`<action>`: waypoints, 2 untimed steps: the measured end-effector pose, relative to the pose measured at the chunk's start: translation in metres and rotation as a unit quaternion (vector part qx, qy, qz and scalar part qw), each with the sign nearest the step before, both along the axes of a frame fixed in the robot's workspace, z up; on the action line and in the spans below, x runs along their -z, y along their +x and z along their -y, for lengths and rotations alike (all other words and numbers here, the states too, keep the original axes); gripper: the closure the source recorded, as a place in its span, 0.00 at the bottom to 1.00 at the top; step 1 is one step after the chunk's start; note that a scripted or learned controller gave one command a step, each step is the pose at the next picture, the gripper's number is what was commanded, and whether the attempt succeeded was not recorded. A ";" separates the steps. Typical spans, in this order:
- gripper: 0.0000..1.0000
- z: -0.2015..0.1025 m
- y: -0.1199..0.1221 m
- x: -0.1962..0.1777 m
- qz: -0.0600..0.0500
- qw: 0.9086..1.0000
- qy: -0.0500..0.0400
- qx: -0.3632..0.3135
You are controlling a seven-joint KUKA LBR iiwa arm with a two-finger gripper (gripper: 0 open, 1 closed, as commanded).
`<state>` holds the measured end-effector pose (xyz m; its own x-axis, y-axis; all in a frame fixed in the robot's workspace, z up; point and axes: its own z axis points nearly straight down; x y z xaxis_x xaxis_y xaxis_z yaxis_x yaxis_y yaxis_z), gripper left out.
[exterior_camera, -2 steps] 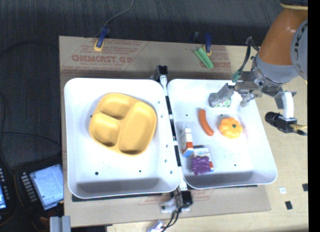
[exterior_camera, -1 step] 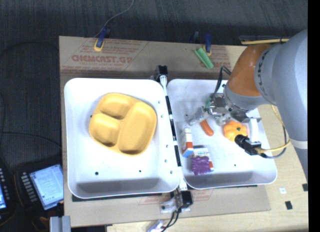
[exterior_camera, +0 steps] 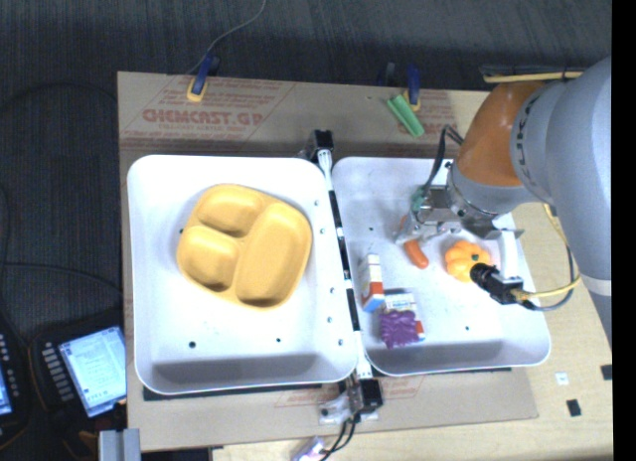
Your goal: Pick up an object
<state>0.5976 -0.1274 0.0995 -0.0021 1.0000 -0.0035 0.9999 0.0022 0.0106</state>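
Note:
My gripper (exterior_camera: 429, 228) hangs over the right bin (exterior_camera: 388, 183), in its upper middle part, with metal fingers pointing down just above a small orange carrot-like piece (exterior_camera: 416, 253). A yellow-orange rubber duck (exterior_camera: 460, 257) lies right of that piece, beside the arm's wrist. Nearer the front sit a small white and orange box (exterior_camera: 373, 277), a flat white packet with a red edge (exterior_camera: 402, 303) and a purple grape bunch (exterior_camera: 398, 327). Nothing shows between the fingers.
The left bin (exterior_camera: 149, 280) holds a large yellow bread-like lump (exterior_camera: 244, 241). A black divider rail (exterior_camera: 338, 240) runs between the bins. A green marker (exterior_camera: 405, 115) and blue clamps lie on the cardboard behind. A yellow cable (exterior_camera: 552, 293) trails at the right.

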 end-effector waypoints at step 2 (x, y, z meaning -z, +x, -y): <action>1.00 -0.156 -0.095 -0.085 -0.006 1.000 0.003 -0.001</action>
